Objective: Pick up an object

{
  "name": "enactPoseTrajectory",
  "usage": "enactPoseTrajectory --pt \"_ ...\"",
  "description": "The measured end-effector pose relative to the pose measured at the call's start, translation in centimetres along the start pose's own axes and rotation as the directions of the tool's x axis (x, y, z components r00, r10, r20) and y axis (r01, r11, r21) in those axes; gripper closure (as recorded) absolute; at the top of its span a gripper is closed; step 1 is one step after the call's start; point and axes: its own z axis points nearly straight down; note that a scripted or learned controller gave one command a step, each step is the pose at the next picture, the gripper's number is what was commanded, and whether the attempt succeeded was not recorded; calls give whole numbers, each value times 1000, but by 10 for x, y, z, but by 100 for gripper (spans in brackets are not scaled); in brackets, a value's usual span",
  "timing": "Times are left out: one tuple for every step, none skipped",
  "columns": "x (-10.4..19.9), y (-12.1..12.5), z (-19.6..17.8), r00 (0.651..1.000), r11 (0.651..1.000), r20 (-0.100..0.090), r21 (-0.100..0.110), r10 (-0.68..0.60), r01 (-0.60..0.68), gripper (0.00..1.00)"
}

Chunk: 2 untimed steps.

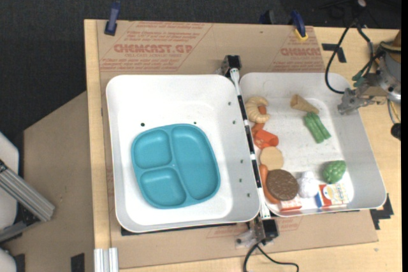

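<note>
Your gripper (347, 102) sits at the right bin's (363, 156) far right edge; whether it is wide or narrow you cannot tell. One green pickle (316, 127) lies in that bin, long axis running near-to-far, slightly slanted. One teal plate (175, 164) lies in the left bin (121, 111).

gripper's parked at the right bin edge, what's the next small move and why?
Probably shift the gripper leftward over the right bin toward the green bean-like piece. The gripper sits at the bin's upper right rim with nothing seen between its fingers, and that piece lies nearest, apart from the crowded items along the divider.
</note>
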Motion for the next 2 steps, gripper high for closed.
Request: enactPoseTrajectory --pt "12 57 -17 1000 1000 -3 -2 -10 10 100" --pt "11 55 -15 1000 1000 -4 4 -8 8 0"
